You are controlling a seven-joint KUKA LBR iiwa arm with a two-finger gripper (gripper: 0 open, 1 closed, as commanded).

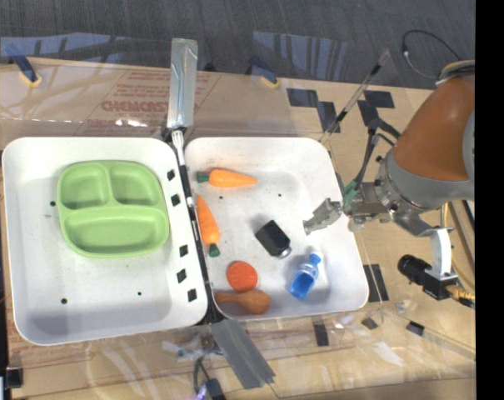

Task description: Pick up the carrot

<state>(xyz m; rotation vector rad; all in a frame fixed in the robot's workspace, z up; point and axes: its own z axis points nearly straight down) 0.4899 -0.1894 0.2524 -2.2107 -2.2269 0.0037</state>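
- Two bins (35, 307): plain white.
- Divided plate (112, 207), in the left bin: light green.
- Two carrots: orange with dark green stem ends, one (227, 178) at 12 o'clock in the right bin, the other (207, 222) at 9.
- Ball (242, 275): orange-red.
- Block (273, 237): black.
- Small bottle (304, 277): blue.
- Arm (435, 140): orange band.

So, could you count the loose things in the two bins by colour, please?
Orange: 3, two tapered orange carrots and one round orange ball.
Brown: 1, an oblong brown potato-like piece.
Black: 1, a small black block.
Blue: 1, a small blue bottle.
Green: 1, a green divided plate.
Total: 7.
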